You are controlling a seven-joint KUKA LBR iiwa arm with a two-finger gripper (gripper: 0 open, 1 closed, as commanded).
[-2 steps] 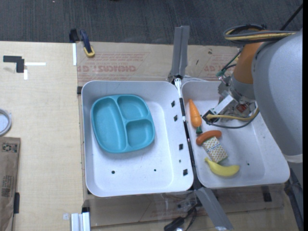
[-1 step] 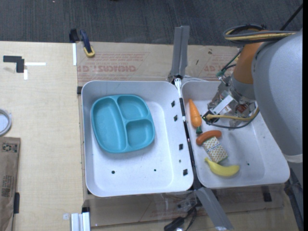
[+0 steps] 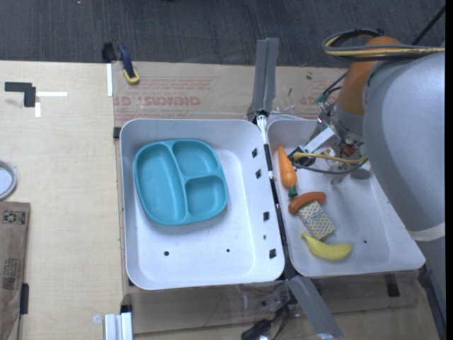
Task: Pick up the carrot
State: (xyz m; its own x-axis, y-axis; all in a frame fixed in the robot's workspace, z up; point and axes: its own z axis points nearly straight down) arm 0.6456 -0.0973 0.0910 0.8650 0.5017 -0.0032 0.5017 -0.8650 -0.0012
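The orange carrot [image 3: 285, 167] lies along the left wall of the right bin [image 3: 375, 250], with its green tip pointing toward the bin's far end. My gripper [image 3: 341, 163] hangs over the far part of the same bin, to the right of the carrot and apart from it. The wrist and the big grey arm [image 3: 407, 126] cover most of the gripper.
Just nearer than the carrot lie a reddish sausage [image 3: 307, 200], a checkered block [image 3: 316, 222] and a yellow banana [image 3: 327, 247]. The left bin [image 3: 205, 261] holds a blue divided plate [image 3: 181, 181]. A grey divider post [image 3: 265, 76] stands between the bins at the back.
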